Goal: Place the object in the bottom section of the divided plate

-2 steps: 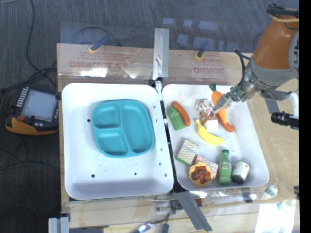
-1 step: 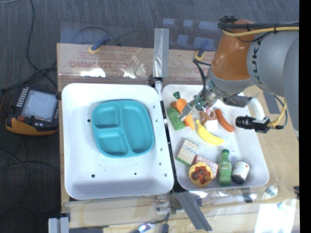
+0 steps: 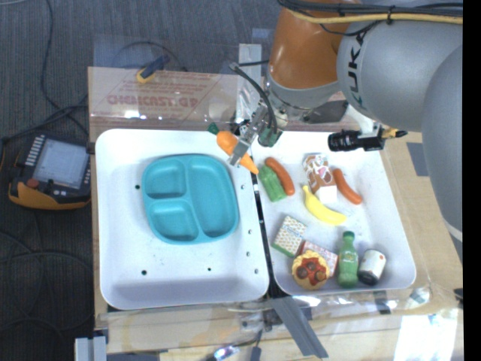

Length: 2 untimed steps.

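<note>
Gripper point(image 3: 248, 143) at frame centre-top, fingers closed on the orange carrot point(image 3: 228, 144) above the seam between the 2 bins, so the carry step looks underway; next move: travel lower left and release over the blue divided plate point(image 3: 189, 198)'s bottom section.
</note>
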### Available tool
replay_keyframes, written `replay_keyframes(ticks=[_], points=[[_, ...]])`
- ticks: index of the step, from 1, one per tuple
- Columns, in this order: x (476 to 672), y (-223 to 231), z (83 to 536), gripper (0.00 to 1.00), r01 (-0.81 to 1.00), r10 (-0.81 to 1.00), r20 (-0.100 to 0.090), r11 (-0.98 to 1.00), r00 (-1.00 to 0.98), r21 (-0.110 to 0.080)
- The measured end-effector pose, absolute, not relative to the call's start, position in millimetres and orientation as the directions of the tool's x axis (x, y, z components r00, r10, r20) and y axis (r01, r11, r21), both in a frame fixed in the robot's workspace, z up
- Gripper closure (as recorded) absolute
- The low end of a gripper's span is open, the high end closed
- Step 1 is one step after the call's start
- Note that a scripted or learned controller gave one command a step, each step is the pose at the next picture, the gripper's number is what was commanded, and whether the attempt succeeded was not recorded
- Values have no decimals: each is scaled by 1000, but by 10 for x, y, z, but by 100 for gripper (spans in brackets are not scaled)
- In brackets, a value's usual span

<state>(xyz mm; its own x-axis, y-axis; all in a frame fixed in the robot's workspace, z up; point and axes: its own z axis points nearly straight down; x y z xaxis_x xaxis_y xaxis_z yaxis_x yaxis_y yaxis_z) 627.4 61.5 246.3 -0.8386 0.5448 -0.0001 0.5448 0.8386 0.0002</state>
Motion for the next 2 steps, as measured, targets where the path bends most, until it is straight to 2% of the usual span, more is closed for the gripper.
replay_keyframes(ticks=[1,2], points=[[6274,615,2463,0,545,545,0,839,-839,0],[6581,861,2805,0,537,537,1,844,-844,1]])
